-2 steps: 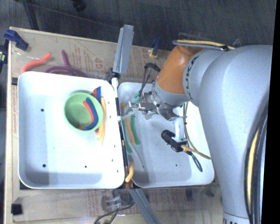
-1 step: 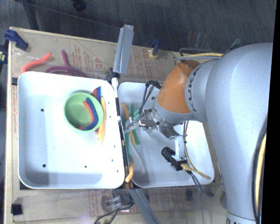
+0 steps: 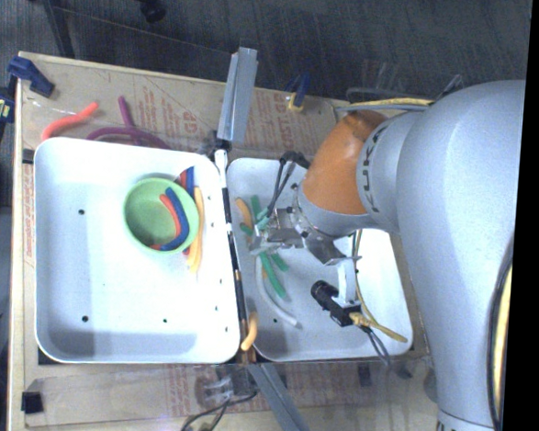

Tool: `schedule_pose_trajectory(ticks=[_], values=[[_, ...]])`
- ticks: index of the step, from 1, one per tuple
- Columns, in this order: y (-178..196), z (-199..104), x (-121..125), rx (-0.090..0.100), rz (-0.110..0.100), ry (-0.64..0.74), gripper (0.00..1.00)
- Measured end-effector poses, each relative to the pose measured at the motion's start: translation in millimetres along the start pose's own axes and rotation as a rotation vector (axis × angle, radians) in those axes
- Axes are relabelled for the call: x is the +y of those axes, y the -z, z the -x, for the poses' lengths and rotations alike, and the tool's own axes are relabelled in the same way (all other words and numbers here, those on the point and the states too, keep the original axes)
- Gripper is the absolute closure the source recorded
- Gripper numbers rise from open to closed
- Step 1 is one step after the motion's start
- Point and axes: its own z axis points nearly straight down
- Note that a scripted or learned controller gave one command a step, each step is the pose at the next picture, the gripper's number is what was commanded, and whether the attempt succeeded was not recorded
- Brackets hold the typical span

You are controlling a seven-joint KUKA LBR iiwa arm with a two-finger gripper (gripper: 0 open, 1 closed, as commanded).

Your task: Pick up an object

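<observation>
My gripper (image 3: 270, 230) reaches down into the left part of the right bin (image 3: 392, 306), under the orange wrist band. It sits among several thin green sticks (image 3: 274, 277) lying on the bin floor. A small orange piece (image 3: 244, 208) lies just to its left, near the bin wall. A pale curved piece (image 3: 284, 314) rests nearer the front. The arm hides what lies directly beneath the gripper.
The left bin (image 3: 81, 280) holds a green bowl (image 3: 154, 216) with red, blue and yellow curved pieces across its right side. An orange piece (image 3: 249, 330) lies at the rim between the bins. A black part (image 3: 331, 302) with a yellow cable (image 3: 381, 330) hangs over the right bin.
</observation>
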Motion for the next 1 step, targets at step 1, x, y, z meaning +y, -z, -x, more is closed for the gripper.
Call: schedule_pose_trajectory(ticks=[1], values=[[86.5,-28.2,35.3,0.009,-0.007,-0.103,1.0]])
